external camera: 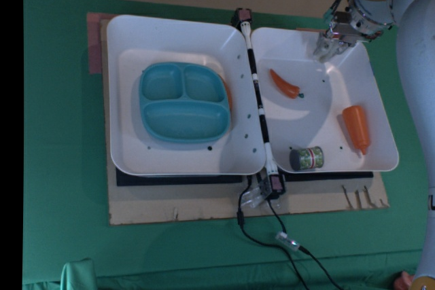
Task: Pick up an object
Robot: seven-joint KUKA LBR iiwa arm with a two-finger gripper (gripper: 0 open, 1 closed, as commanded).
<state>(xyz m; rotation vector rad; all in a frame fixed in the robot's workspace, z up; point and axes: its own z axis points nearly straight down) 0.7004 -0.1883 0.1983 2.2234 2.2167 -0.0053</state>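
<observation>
Glossy white plastic bins (136, 37) held a teal divided plate (183, 103), a tapered orange bottle (356, 127), and the gripper (327, 49) hung above with its finger spread impossible to tell.

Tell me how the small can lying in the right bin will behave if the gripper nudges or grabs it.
The can lies on its side near the right bin's front wall, so a nudge would probably set it rolling. Its round body may slip from two fingers unless gripped across its width. It looks rigid, so it is unlikely to deform. The gripper hovers over the far end.
</observation>
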